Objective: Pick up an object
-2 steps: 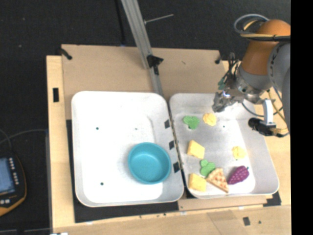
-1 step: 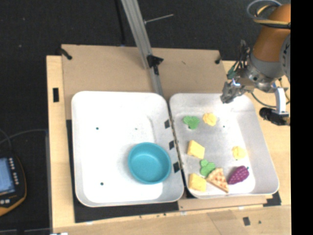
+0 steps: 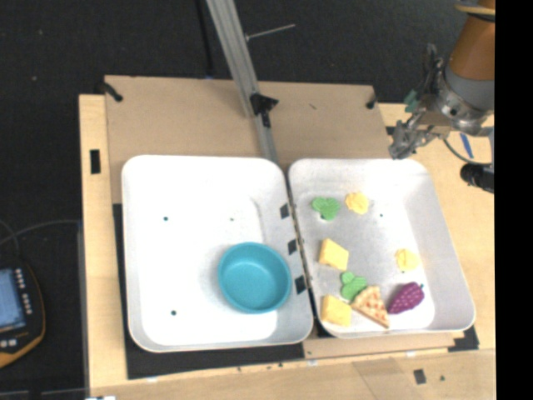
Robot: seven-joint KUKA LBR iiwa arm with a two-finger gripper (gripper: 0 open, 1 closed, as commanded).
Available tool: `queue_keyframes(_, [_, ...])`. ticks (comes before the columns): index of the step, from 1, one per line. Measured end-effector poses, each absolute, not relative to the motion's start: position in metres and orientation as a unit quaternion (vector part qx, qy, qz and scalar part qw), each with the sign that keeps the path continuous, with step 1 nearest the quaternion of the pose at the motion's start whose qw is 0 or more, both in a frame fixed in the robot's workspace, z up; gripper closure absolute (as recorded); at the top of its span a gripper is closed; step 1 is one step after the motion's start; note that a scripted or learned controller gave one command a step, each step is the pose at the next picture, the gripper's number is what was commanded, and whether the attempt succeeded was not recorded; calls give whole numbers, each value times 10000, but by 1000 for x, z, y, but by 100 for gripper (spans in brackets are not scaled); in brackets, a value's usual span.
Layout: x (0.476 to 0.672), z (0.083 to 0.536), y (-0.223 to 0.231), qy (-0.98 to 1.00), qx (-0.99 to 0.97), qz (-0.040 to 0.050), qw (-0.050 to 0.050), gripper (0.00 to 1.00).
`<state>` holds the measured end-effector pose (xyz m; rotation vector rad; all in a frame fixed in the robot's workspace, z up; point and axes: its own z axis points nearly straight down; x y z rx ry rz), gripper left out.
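Toys (image 3: 366, 273) all lie in the right bin (image 3: 441, 223); nothing is picked yet. Whether the tool (image 3: 405, 144), above the bin's far corner, is spread, I cannot tell.

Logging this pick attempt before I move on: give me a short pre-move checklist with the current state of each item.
1. Targets available: ok. Right bin holds toy foods, including grapes, pizza slice and cheese.
2. Claw over a target: not ok. It sits at the bin's far right corner, apart from every item.
3. Claw carrying nothing: ok.
4. Claw opening: cannot tell.
5. Crowding: not ok for the pizza slice, which touches its neighbours; the cheese lies more apart.
6. Left bin: ok; the blue bowl is away from the claw.
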<state>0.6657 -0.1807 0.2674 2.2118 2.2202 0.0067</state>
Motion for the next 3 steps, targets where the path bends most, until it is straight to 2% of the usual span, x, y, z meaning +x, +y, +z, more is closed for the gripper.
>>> queue_keyframes(1, [665, 264, -136, 7089, 7053, 2, 5, 100])
queue_keyframes(3, [640, 238, -29, 7093, 7049, 0, -5, 100])
